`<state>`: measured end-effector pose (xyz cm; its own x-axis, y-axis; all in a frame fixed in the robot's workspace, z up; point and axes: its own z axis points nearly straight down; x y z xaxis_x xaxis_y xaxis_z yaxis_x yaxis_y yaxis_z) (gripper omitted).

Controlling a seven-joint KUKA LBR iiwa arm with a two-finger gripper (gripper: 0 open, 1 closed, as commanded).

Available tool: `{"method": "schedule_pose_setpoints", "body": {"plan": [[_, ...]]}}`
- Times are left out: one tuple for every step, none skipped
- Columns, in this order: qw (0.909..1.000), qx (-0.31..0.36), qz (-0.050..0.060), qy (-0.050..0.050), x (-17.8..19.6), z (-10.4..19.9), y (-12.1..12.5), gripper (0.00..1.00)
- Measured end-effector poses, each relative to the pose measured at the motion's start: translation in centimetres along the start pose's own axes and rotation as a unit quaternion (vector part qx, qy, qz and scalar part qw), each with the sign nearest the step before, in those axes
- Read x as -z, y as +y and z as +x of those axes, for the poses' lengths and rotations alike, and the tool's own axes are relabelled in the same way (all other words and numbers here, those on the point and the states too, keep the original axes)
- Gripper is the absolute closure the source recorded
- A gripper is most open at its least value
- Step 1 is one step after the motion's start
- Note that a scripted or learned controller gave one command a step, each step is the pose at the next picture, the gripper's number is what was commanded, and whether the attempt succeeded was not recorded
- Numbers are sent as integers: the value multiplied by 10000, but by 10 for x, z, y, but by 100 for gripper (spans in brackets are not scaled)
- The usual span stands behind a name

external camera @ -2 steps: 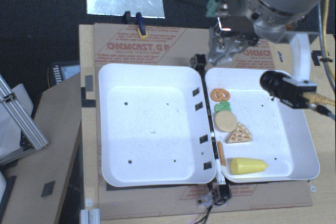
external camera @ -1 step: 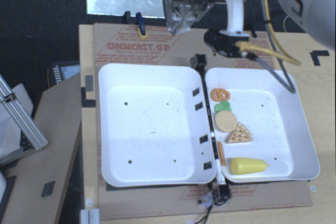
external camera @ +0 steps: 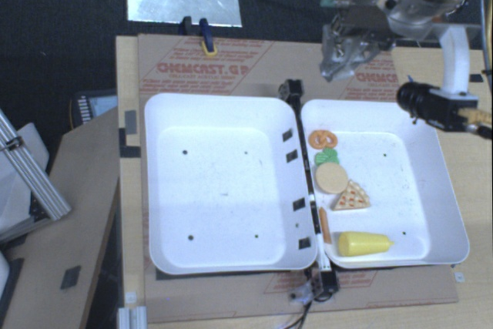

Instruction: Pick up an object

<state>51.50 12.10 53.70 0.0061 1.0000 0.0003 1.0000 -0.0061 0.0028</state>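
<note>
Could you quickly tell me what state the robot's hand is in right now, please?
Hand: raised above the far edge of the right bin, nothing seen in it; open or closed cannot be told.

Printed in red capitals on the tan cardboard sheet [external camera: 231, 62] beneath the two bins: "CHEMCAST GP", legible above the shallow white left bin [external camera: 158, 189]. Same red lettering repeated on that sheet near the upper right, partly hidden and not fully readable. More red print along the sheet's near edge, too small to read.
</note>
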Motion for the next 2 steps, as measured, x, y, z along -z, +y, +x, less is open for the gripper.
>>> {"method": "schedule_pose_setpoints", "body": {"plan": [[9999,84,76,-15,-148,85,8,100],[9999,57,-78,39,8,90,19,100]]}}
